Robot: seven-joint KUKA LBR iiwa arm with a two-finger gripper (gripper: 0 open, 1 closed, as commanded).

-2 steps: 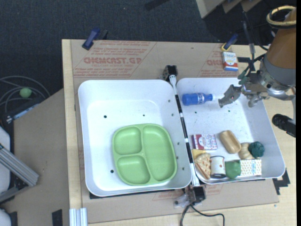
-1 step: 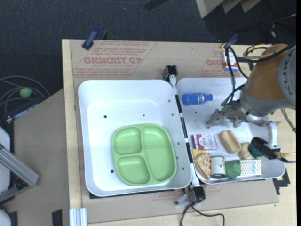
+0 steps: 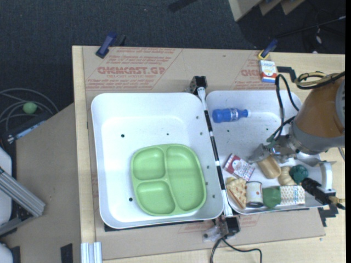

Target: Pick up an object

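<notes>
Reaching into the right bin [image 3: 241, 100], the pincer [image 3: 272, 153] sits low among the clutter near a tan object [image 3: 270, 167]; whether it is released or clenched I cannot tell. This looks like the descent; next it must clamp one item and lift.

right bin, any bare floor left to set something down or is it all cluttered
Bare floor lies in the right bin between the blue bottle at the back and the front pile. The front is crowded: red packet, can, green item, with the gripper over them.
</notes>
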